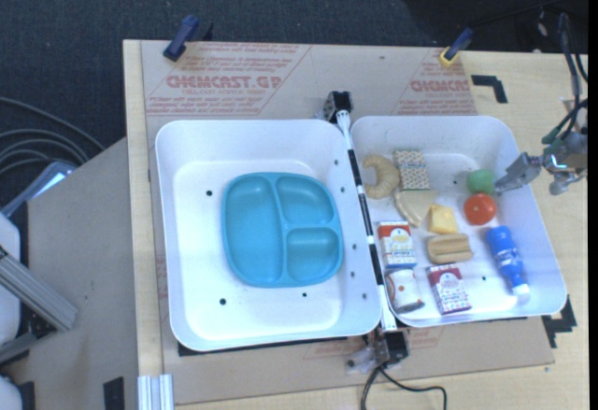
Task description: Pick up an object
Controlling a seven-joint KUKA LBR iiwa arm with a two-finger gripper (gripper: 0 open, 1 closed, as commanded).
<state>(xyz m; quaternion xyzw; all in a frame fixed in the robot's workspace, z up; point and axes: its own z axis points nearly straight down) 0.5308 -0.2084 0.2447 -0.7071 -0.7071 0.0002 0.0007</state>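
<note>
The right bin [523, 142] holds a group of small food toys, and none of them is lifted. A blue bottle [507, 259] lies flat near the bin's 3 o'clock wall, its long axis running from 11 o'clock to 5 o'clock, with the white cap at the 5 o'clock end. Just beside it, toward 11 o'clock, sits a red ball [480, 209], and a green ball [481, 180] is next to that one toward 12 o'clock. A curved beige croissant [381, 175] lies at the bin's 10 o'clock side, with a speckled cracker [411, 169] beside it. Lower there are a yellow wedge [442, 219], a brown bun [448, 247] lying across, and three small cartons [399, 244] with red and white labels; the writing on them is too small to read.

The left bin [187, 156] carries a blue divided plate [280, 229]. On the table [234, 72] the red print reads "CHEMCAST GP".

The pincer [519, 173] comes in from 3 o'clock, low over the right bin's rim and pointing toward 9 o'clock, near the green ball but apparently not touching it. Whether it is open or closed I cannot tell.
</note>
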